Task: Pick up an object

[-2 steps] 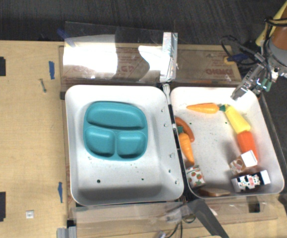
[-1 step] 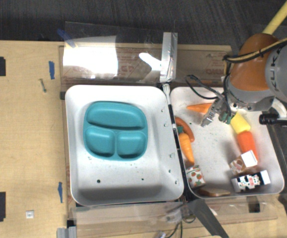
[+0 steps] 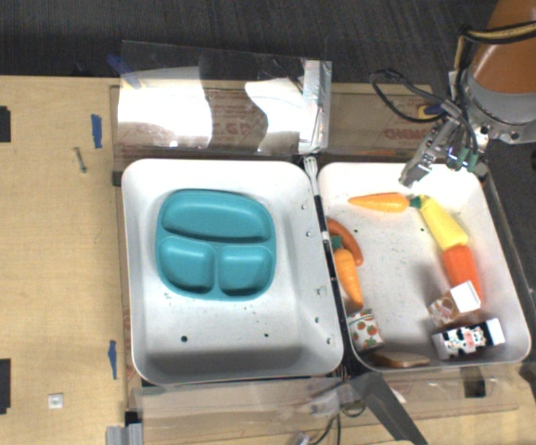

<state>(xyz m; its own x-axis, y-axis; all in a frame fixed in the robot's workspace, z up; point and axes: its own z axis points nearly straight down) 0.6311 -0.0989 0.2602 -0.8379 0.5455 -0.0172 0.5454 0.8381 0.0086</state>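
Observation:
My gripper [image 3: 432, 163] hangs over the back right corner of the right bin [image 3: 514, 276], with nothing seen in it. Just below and left of it lies a small orange carrot [image 3: 377, 202], pointing left. A longer piece, yellow at the top and orange below [image 3: 451, 242], lies slanted towards the front right, its yellow end near the gripper. Against the bin's left wall rests another orange carrot with a green top [image 3: 346, 269]. At the front sit a white and brown block [image 3: 458, 301], a black and white carton [image 3: 470, 337] and a small patterned cup [image 3: 365, 330].
The left bin [image 3: 147, 332] holds a teal divided plate [image 3: 216, 241]. Clear plastic sheeting and tape [image 3: 249, 109] stand behind the bins. Cables [image 3: 407, 100] trail behind the right bin near the arm. Cardboard covers the bench on the left.

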